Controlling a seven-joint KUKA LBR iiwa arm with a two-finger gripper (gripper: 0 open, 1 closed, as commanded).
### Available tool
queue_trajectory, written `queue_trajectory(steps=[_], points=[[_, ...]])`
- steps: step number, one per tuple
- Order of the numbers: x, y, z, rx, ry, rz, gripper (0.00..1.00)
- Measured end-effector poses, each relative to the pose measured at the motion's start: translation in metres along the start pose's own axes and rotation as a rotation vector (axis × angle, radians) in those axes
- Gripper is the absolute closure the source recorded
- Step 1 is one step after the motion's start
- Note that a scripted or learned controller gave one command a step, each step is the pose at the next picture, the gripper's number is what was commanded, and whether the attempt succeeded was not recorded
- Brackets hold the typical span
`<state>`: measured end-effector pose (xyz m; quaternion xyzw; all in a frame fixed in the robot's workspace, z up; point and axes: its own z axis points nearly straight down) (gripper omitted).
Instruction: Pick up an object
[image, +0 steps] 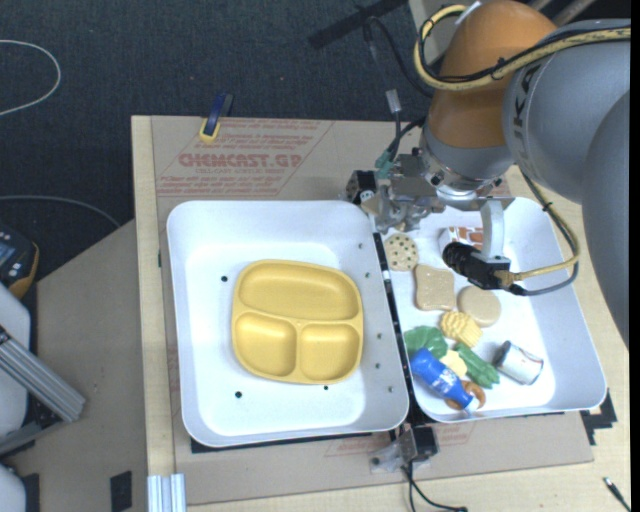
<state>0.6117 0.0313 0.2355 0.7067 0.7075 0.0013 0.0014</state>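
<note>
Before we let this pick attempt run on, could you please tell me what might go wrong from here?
1. The toys in the right bin lie crowded and touching, so the gripper may nudge neighbours or catch two.
2. The gripper hangs above the round cookie right beside the bins' shared wall, so it might strike the rim.

Glossy yellow plastic tray (296, 320); smooth white plastic bins (190, 300); matt cardboard (250, 155).

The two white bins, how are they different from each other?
The left bin has one big thing in it, a yellow divided plate; the right bin has many small toys heaped together, like a blue bottle and a round cookie. The gripper is at the right bin's far corner, not over the left bin. Both are shallow and white, side by side.
</note>
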Motion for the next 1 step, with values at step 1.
queue_trajectory(steps=[1], points=[[0.0006, -0.0073, 0.0016, 0.006, 0.000, 0.002, 1.00]])
